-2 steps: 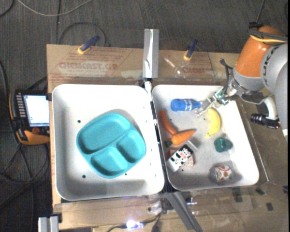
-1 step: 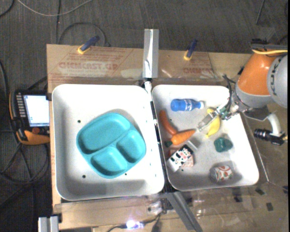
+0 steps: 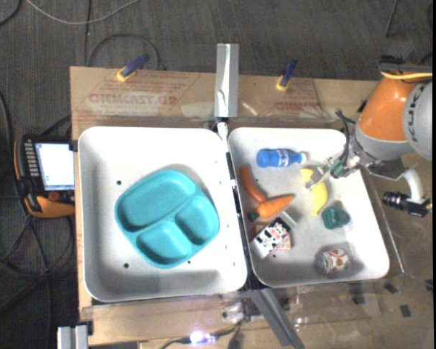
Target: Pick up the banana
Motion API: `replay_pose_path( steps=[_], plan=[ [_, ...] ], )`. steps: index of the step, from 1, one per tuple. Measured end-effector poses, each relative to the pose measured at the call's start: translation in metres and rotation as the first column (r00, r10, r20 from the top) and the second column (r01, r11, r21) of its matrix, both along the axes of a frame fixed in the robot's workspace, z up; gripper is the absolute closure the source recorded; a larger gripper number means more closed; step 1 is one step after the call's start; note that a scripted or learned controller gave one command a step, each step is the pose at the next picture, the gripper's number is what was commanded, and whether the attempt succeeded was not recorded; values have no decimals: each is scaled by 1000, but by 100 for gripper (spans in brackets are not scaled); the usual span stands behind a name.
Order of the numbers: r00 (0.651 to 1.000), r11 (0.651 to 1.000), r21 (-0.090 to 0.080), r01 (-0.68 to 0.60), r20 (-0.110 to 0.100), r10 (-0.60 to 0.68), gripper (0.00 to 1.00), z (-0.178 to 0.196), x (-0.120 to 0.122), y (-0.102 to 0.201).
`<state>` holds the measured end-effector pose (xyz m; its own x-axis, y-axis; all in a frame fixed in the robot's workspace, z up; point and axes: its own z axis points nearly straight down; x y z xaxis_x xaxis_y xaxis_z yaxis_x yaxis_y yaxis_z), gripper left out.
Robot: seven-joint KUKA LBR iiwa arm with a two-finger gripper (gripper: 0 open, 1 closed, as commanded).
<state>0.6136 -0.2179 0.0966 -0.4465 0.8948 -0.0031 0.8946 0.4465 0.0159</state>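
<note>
The left bin (image 3: 94,217) holds a teal divided plate (image 3: 168,217). In the right bin (image 3: 374,257) — blue bottle (image 3: 279,158) at eleven o'clock, carrot (image 3: 272,206) centre-left, green toy (image 3: 335,217) at three, ball (image 3: 333,261) at five.

Gripper (image 3: 327,173) sits over right bin (image 3: 378,264), right at banana (image 3: 317,192)'s upper end. Blue bottle (image 3: 280,158) just left. Teal tray (image 3: 168,217) in left bin (image 3: 102,267).

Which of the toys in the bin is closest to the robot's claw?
The yellow banana, in the right bin. The gripper hangs right at its top end, while the blue bottle, carrot and green toy lie farther off.
</note>
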Motion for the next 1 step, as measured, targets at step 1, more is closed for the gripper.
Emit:
replay_pose_path(
  steps=[1],
  plan=[
    [998, 998, -5, 66, -19, -66, 100, 142, -4, -6]
  ],
)
